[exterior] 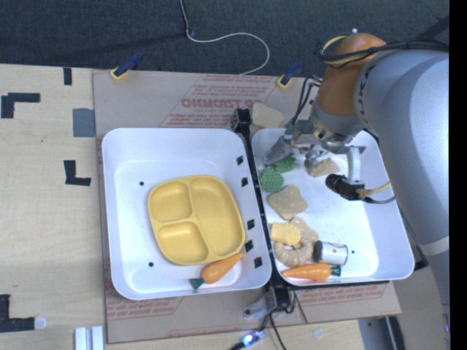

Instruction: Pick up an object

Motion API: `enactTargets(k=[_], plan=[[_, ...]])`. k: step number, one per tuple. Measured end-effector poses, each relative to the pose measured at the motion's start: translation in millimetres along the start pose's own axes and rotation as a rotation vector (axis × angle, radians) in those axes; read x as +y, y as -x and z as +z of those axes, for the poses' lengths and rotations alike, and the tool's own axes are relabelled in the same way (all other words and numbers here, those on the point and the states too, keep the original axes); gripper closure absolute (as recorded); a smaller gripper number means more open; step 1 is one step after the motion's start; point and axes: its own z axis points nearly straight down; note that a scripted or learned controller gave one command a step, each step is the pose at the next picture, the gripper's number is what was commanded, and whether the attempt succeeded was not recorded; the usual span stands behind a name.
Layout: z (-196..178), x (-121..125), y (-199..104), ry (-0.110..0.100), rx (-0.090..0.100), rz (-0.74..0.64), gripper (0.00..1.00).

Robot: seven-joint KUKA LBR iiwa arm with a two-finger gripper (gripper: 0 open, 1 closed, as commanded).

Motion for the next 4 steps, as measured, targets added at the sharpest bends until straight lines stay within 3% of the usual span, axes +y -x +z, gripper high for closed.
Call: enactTargets(k=[1,2,4], plan=[[31,-1,-1,0.001,0.000,-0.001,0.00],[20,-1,-2,-0.005,0.001,-0.001,1.00],[-107,2,-3,0.011,0.000,0.000,1.00]])
